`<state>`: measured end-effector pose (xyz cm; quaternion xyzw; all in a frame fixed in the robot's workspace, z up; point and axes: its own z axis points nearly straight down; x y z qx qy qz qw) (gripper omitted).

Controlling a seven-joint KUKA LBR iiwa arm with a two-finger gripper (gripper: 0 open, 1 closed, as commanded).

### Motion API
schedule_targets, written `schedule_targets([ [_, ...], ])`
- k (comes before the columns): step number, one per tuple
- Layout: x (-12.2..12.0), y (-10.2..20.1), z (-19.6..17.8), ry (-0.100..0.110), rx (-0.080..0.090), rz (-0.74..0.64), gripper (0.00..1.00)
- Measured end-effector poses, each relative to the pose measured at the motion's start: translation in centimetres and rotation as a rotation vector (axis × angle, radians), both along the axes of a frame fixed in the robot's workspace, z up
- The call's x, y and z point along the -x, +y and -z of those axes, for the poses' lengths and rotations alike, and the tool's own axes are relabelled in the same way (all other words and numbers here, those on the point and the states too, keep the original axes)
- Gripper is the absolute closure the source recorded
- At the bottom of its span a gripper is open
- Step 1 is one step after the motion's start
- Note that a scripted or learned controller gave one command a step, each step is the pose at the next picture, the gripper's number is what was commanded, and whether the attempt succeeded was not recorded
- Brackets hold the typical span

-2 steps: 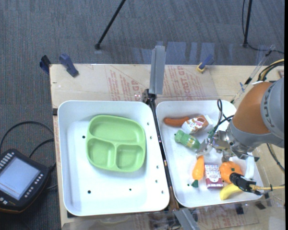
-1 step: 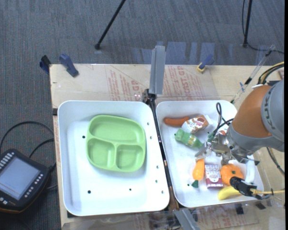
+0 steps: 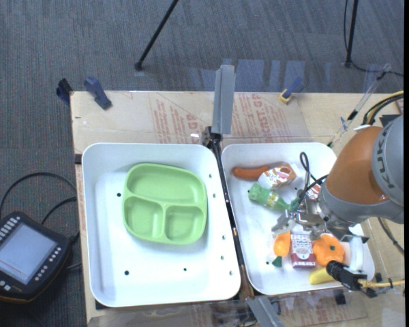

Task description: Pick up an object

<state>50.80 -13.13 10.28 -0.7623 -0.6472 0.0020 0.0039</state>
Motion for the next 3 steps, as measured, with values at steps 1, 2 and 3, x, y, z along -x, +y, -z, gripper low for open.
schedule_targets([
  [1, 0.0, -0.2, 1.2, -0.011, 0.004, -0.085, 0.00],
  [2, -0.2, -0.1, 0.3, -0.013, -0.002, -0.080, 1.00],
  [3, 0.5, 0.0, -10.3, -0.002, 0.002, -0.093, 1.00],
])
